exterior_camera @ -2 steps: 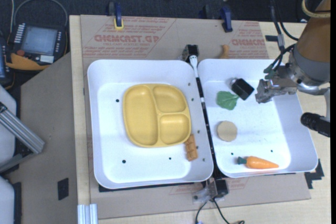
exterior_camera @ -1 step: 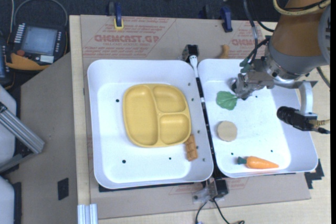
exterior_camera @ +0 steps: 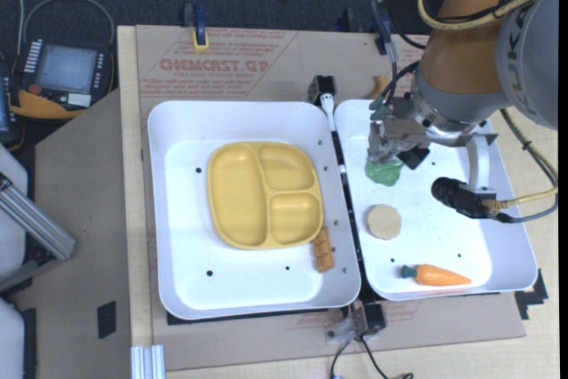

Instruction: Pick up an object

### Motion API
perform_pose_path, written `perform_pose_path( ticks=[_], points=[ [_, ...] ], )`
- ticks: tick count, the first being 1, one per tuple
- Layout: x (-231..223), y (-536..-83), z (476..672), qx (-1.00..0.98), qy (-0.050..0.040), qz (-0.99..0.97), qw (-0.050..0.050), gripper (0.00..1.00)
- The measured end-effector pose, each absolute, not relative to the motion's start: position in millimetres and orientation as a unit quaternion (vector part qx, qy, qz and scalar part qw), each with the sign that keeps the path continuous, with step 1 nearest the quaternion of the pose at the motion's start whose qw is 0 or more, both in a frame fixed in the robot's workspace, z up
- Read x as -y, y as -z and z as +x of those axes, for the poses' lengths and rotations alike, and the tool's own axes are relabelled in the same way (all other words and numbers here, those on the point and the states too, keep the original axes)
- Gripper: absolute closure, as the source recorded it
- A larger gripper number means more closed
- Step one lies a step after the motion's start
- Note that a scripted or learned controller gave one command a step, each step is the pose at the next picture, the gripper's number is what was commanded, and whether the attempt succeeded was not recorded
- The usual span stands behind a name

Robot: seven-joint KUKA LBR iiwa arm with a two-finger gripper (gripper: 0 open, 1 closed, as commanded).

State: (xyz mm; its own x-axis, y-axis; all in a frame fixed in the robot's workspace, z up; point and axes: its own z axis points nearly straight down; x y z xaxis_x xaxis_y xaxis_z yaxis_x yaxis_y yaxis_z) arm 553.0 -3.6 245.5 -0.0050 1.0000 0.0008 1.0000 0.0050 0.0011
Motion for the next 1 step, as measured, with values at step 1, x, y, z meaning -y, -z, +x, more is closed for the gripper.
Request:
perform_pose_path(
  ticks=[1],
  points=[
    [-38.0, -234.9, 566.1, -0.709, -0.0008, 0.705, 0.001, 1.0]
  ],
)
